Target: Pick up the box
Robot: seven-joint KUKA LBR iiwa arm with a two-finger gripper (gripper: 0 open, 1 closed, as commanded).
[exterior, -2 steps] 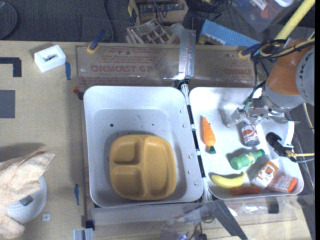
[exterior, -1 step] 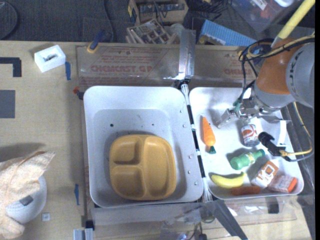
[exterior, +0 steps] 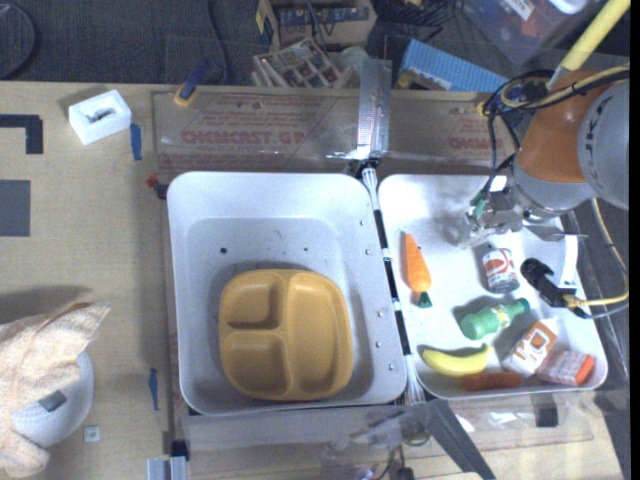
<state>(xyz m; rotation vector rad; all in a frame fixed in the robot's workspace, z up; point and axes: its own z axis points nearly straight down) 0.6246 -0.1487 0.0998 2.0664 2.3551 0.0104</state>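
Toward the right bin's (exterior: 395, 208) front right corner lay the small orange-and-white cardboard box (exterior: 533, 346), beside a green plastic bottle (exterior: 492, 318), yellow banana (exterior: 455, 359) and red-and-white can (exterior: 497, 268). Gripper (exterior: 487, 213) hung near that bin's rear; jaws' state could not be told. Left bin (exterior: 190, 218): one mustard-yellow compartment tray (exterior: 285, 333).

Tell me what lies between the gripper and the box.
In the camera view, a small can lies between the gripper and the box, with the green bottle just beside that line.
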